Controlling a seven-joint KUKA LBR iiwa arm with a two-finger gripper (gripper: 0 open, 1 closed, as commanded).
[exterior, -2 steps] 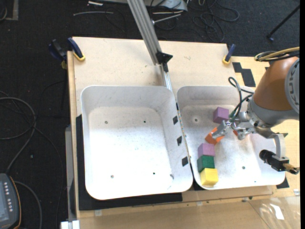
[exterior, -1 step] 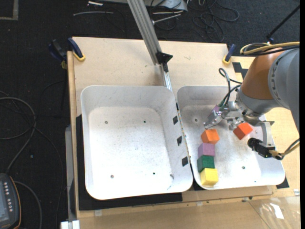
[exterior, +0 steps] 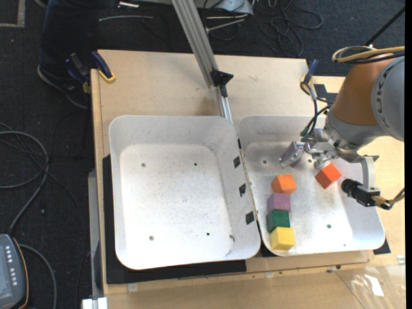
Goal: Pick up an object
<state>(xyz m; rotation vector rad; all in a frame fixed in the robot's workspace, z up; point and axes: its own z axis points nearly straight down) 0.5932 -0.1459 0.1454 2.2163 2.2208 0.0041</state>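
Camera view from above the bench, and we are reading it left to right: the left bin point(exterior: 170, 198) is lying bare of blocks; the right bin point(exterior: 360, 234) is carrying five of them. Along its left side four blocks are sitting in a close column, each touching or nearly touching the next: an orange block point(exterior: 284, 184) at the top, a pink block point(exterior: 279, 201) below it, a green block point(exterior: 279, 219) under that, and a yellow block point(exterior: 282, 237) nearest the front rim. Further right a red-orange block point(exterior: 328, 175) is sitting tilted on a corner, apart from the column. The gripper point(exterior: 302, 152) is hanging over the bin's back half, just above and left of that red-orange block; we are unable to tell how it is set, and we are seeing no block in its grasp. We are judging the task as barely begun: nothing is lifted, every block is resting on the bin floor, and the approach, grasp and lift are all remaining.
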